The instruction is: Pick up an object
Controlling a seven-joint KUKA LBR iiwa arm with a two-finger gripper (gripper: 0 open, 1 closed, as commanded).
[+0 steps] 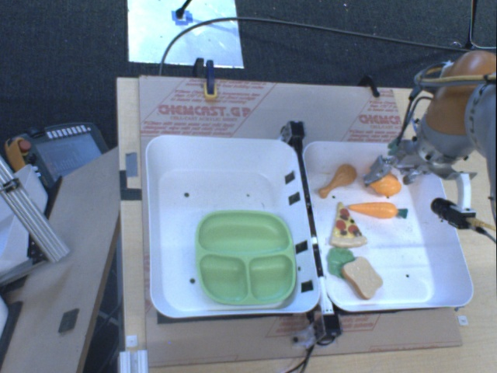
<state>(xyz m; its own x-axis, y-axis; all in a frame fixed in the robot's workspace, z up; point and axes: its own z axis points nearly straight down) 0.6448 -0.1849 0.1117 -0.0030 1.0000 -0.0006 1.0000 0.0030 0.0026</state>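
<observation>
Orange toy piece (386, 185) under the claw (390, 171), right bin (443, 282).
Whether the claw is wide or closed, I cannot tell; it sits low over that piece, just above the carrot (374, 210). Nothing looks lifted yet, so the pick remains undone.

Small orange toy fruit (386, 185), lying in the right bin's (443, 274) far part, just above the carrot (376, 210).
</observation>
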